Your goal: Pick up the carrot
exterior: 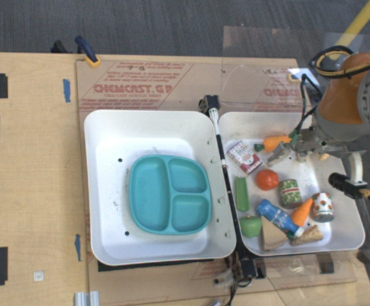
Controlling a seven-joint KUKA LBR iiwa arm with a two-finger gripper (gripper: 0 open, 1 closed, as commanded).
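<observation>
In the camera view, the gripper [291, 146] sat low in the right bin [353, 238], near its far edge, with the grey arm [347, 104] reaching in from the right. The carrot [274, 143] lay just to the left of the fingertips, its orange body pointing toward them and its green top turned away. Whether the tips touched the carrot or merely stood beside it could not be made out — the metal parts blurred together there, and how far apart the fingers stood could not be told either.

Toward the viewer from the gripper lay a tomato [267, 180] and a small green can [290, 192]; further that way sat a second orange carrot-like piece [303, 211] beside a blue bottle [276, 215]. A red-and-white packet [244, 157] rested left of the carrot. Well to the left, the other bin [108, 139] held a teal divided plate [170, 194].

As a judgement, the approach looked nearly complete, but nothing showed the carrot lifted off the bin floor. Closing on it and raising it remained to be done.
</observation>
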